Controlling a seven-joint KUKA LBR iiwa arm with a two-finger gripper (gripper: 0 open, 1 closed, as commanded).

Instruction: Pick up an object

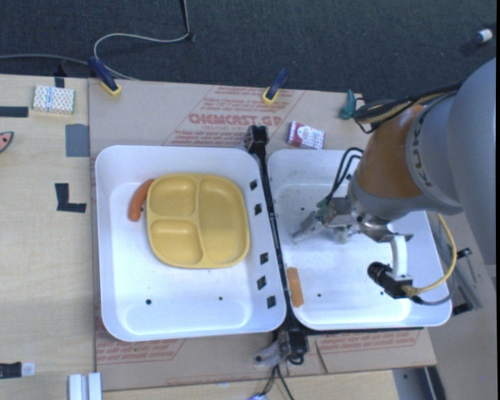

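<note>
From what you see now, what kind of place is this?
Probably a robotics lab test bench: two white bins on taped cardboard, a robot arm reaching in, and toy items like a yellow divided plate.

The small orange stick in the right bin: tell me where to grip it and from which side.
Grip the small orange stick across its narrow middle, coming straight down. It lies flat and lengthwise beside the right bin's left wall, so a finger may have little room on that side.

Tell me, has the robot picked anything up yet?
Not yet, by the look of it. The gripper is low in the right bin with nothing seen between its fingers. The tray and one sausage lie in the left bin, another sausage in the right bin. The whole pick is left.
</note>
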